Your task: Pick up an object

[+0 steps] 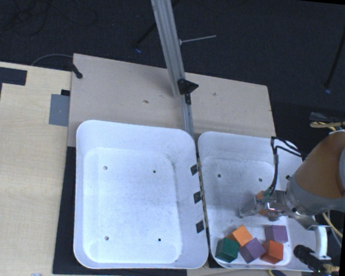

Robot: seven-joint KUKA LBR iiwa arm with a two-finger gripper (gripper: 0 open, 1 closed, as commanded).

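Several small blocks lie in the near corner of the right bin (232,153): an orange block (242,235), a green block (228,250), a purple block (250,250), a red-orange block (273,251) and a lilac block (276,233). My gripper (257,206) hangs low in the right bin, just behind the blocks and a little above the orange one. The arm's orange band (320,170) and grey wrist rise to the right of it. Nothing shows clearly between the fingers.
The left bin (130,194) sits beside the right one, with black clips (195,196) along the shared rim. A slanted metal rail (173,54) stands behind the bins. Cables and a white handle (321,241) crowd the right edge.
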